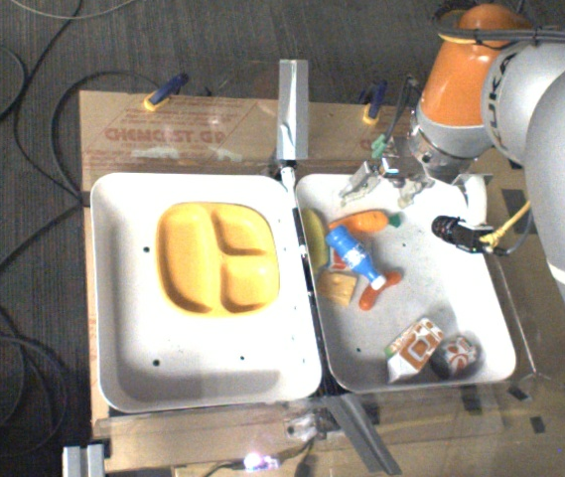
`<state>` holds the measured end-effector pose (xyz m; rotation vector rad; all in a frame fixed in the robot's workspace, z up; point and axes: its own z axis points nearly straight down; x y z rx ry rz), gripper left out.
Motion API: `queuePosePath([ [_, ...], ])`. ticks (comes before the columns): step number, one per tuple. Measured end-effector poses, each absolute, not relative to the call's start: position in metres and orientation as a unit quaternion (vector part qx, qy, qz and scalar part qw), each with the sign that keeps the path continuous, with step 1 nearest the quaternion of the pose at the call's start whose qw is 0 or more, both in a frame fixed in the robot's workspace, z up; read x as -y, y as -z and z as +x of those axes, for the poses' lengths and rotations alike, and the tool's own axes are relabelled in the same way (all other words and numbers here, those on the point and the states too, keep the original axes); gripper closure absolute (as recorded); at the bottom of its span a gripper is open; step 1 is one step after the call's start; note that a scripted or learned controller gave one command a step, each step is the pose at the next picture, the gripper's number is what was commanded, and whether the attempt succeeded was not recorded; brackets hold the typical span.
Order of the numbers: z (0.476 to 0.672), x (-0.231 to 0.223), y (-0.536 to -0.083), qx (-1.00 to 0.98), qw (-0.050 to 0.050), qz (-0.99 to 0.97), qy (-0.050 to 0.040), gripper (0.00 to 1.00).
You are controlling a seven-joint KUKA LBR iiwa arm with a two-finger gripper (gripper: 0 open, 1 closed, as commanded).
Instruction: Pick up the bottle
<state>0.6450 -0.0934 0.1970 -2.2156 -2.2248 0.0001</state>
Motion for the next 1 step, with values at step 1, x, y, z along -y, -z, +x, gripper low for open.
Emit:
queuePosePath([
  [1, 0.6325, 0.1029, -0.0974, 0.806, -0.001, -0.592, 0.0001, 0.00],
])
